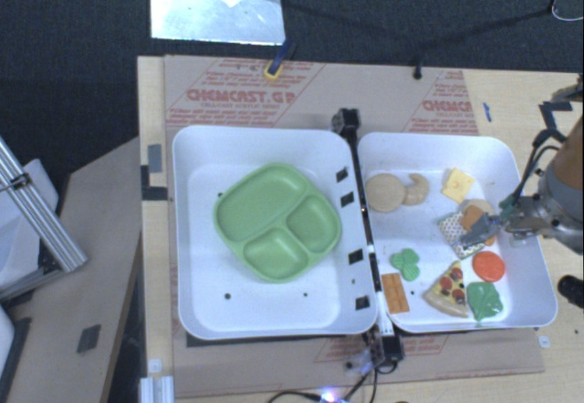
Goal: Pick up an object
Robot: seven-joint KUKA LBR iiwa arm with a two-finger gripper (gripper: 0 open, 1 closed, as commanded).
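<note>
Two white bins sit side by side on the bench; the left bin (196, 210) holds a green tray (276, 222). The right bin (520, 301) holds toy food: cookie (384, 192), cheese (457, 183), pizza (448, 290), tomato (489, 266); the gripper (484, 226) is low over a waffle (453, 229), and whether it grasps I cannot tell.

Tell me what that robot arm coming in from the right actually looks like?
The arm looks like a thick, rounded grey body with a band of orange-brown above its wrist. Thin dark cables and a black bracket run along its upper side. At its tip sits a small gripper of dull grey metal, reaching over the right white bin. I can make out no lettering or markings on it.
</note>
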